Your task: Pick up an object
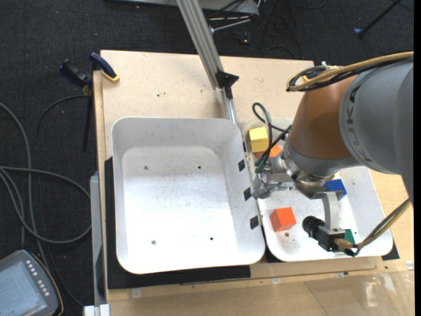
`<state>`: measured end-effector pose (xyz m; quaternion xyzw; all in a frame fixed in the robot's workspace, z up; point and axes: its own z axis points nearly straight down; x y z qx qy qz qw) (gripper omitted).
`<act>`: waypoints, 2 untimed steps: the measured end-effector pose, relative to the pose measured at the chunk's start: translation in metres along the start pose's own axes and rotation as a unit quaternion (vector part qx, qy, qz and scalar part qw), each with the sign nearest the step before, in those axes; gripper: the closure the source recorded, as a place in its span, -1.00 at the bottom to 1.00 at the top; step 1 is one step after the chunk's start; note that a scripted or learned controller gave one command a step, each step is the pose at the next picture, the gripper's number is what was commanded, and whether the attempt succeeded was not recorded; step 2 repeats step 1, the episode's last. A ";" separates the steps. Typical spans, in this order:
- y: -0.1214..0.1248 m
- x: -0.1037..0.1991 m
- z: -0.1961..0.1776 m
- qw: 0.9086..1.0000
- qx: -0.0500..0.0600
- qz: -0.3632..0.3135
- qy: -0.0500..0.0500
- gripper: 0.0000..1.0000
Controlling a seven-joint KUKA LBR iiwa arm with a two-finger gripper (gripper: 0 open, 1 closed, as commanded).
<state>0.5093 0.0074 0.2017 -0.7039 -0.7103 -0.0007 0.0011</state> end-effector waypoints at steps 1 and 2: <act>-0.001 0.049 -0.017 1.000 -0.001 0.000 0.000 1.00; -0.001 0.049 -0.017 1.000 -0.001 0.000 0.000 1.00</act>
